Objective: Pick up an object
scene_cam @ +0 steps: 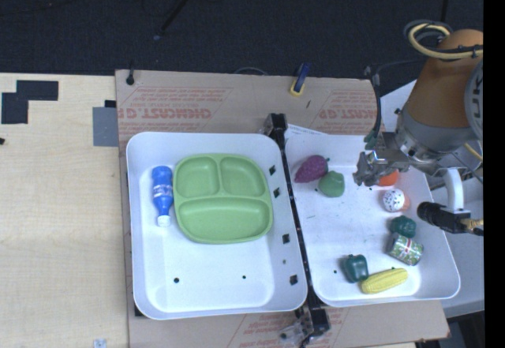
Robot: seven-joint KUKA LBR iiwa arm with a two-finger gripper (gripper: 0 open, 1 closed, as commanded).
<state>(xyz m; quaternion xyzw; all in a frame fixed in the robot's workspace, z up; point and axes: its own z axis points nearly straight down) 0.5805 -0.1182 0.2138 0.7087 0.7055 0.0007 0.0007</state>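
My gripper hangs over the upper middle of the right bin, its metal fingers pointing down and left. An orange object lies partly hidden just right of the fingers. A purple eggplant and a green pepper rest left of the gripper. A white dotted ball sits just below it. Lower down lie a dark green piece, a small can, a dark green pepper and a yellow corn cob. I see nothing between the fingers.
The left bin holds a green divided plate and a blue bottle beside it. A black divider runs between the bins. Cardboard lies under both bins.
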